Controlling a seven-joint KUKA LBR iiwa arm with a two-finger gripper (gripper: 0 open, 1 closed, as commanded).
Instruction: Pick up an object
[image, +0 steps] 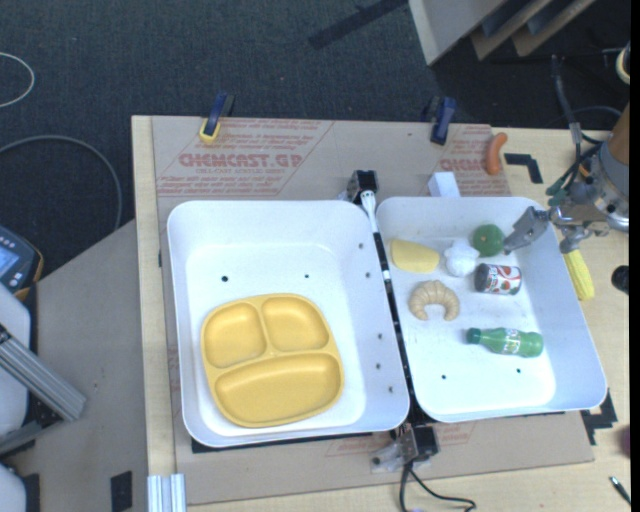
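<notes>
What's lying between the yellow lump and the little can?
A white ball lies between the yellow lump and the can, in the camera view.

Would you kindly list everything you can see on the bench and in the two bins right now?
left bin: one, white, left side of the bench
right bin: one, white, right beside the left bin
divided plate: one, yellow, in the left bin
croissant: one, tan, middle of the right bin
bottle: one, green, lying down in the right bin's near part
can: one, dark with red and white, right of the croissant
round fruit: one, green, right bin's far part
white lump: one, white, beside the round fruit
yellow piece: one, yellow, right bin's far left
clamps: two, blue, bench's far edge
tool: one, grey, over the right bin's far right
</notes>
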